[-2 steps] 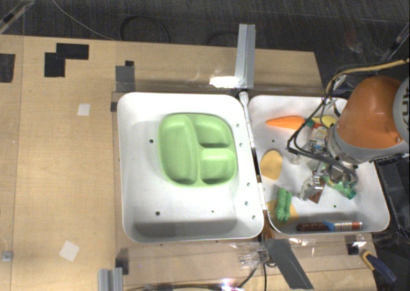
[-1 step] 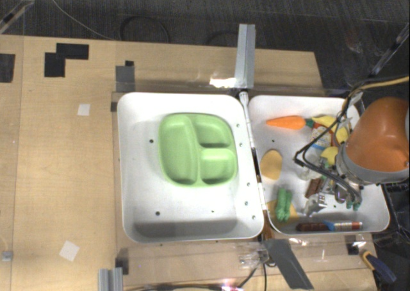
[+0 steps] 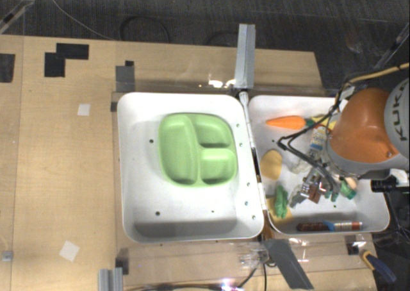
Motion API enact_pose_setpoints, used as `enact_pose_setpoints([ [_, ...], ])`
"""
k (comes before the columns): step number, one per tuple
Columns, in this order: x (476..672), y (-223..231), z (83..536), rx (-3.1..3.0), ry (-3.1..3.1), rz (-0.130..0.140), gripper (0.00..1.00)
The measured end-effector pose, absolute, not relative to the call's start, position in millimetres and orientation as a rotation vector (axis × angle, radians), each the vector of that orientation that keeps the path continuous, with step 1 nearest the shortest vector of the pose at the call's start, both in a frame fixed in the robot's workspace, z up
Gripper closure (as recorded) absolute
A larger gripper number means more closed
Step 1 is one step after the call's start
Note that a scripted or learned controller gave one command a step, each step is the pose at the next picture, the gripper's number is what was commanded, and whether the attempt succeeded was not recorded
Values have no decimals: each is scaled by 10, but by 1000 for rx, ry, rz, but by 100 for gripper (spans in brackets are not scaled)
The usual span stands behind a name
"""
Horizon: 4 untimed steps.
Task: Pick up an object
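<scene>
Two white bins (image 3: 138, 155) look like smooth moulded plastic with a soft sheen. In the left one lies a pale green divided tray (image 3: 195, 149), matt plastic. The bench (image 3: 57, 174) is light wood with a flat, dull finish. At the frame's right, the arm's orange band (image 3: 359, 126) is glossy and smooth. A carrot (image 3: 285, 122) in the right bin looks like smooth orange plastic.

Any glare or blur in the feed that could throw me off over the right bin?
Camera view: bright glare at the top of the divider and along the bottom edge of the bench; the gripper area is cluttered and a bit soft, so small parts blur together; the carrot and the green tray read sharp; soft shadow lies under the tray in the left bin.
</scene>
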<state>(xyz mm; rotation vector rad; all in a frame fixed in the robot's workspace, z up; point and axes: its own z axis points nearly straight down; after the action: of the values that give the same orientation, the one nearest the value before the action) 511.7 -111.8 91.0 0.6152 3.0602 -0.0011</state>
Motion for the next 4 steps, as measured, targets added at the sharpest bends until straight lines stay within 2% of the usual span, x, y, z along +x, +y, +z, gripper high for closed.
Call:
enact_pose_setpoints([
  [1,4922,-1816,908,-37,3122,-11,0],
  [2,5628,-1286,902,-111,3120,-2,0],
  [3,5294,-1029,911,70,3119,-5,0],
  [4,5347,-1018,1050,62,3102,-6,100],
])
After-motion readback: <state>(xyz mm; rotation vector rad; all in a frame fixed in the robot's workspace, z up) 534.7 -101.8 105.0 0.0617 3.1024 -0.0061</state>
